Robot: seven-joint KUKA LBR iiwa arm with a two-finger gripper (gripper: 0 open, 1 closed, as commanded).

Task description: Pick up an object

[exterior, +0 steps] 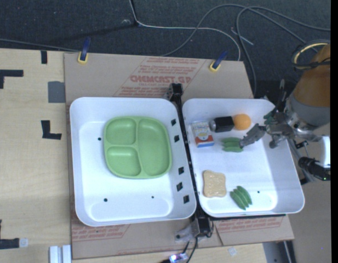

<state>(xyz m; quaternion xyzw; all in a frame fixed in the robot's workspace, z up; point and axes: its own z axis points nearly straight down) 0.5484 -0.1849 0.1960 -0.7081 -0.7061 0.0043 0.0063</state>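
Nearest you, in the right bin (278,204), lie a green pea pod (241,196) and, just left of it, a slice of toast (214,184). Farther back you see a small carton (201,133), a dark cylinder (222,124) touching an orange ball (242,121), and a green leafy piece (231,144). Your tool (250,139) hangs low just right of that green piece, and you cannot tell how it is set or whether it grips anything. A green divided plate (138,147) sits in the left bin (86,147).
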